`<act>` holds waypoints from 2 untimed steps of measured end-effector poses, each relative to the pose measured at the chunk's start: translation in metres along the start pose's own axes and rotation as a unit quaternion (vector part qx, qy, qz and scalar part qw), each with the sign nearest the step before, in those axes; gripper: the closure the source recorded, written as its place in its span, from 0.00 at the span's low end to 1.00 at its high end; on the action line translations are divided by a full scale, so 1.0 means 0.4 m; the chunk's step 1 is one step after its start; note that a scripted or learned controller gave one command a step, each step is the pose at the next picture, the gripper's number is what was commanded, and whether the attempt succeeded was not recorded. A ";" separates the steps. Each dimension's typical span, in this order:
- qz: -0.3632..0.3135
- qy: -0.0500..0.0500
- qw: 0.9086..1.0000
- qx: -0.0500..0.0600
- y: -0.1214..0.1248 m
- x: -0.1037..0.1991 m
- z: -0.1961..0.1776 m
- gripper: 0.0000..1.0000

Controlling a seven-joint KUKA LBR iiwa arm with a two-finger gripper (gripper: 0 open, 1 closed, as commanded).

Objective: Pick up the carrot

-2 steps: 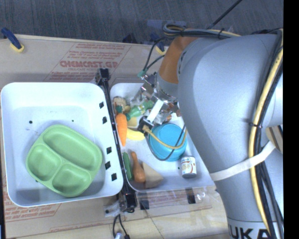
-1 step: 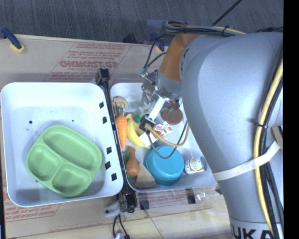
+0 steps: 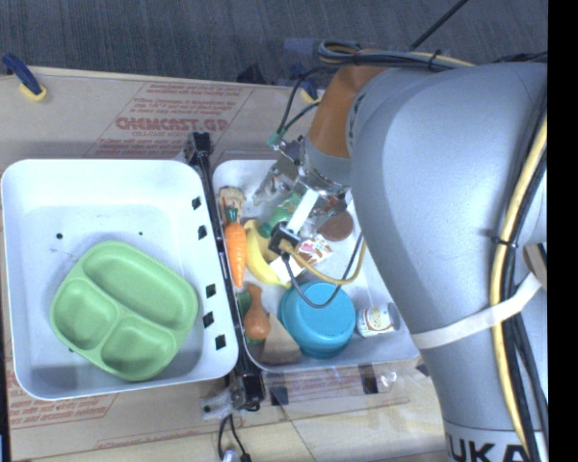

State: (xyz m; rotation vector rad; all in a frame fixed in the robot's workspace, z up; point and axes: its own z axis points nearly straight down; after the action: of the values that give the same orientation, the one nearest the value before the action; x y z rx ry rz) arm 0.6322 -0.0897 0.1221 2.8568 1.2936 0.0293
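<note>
This is a robot laboratory or test cell, not a home. A big grey industrial arm with loose cables stands over the desk, which is covered with brown protective board printed with a maker's name. Two white plastic bins are fixed side by side with black clips. The right one holds toy food and a blue bowl, the left a green divided tray. The floor is grey carpet.
</note>
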 end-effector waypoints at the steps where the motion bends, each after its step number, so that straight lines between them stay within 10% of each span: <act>1: -0.077 -0.008 0.997 0.011 -0.189 -0.087 -0.202 0.00; 2: -0.100 -0.008 0.995 0.011 -0.247 0.041 -0.173 0.00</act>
State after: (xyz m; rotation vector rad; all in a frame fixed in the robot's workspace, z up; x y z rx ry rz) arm 0.5675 -0.0124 0.1904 2.7243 1.5779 -0.0099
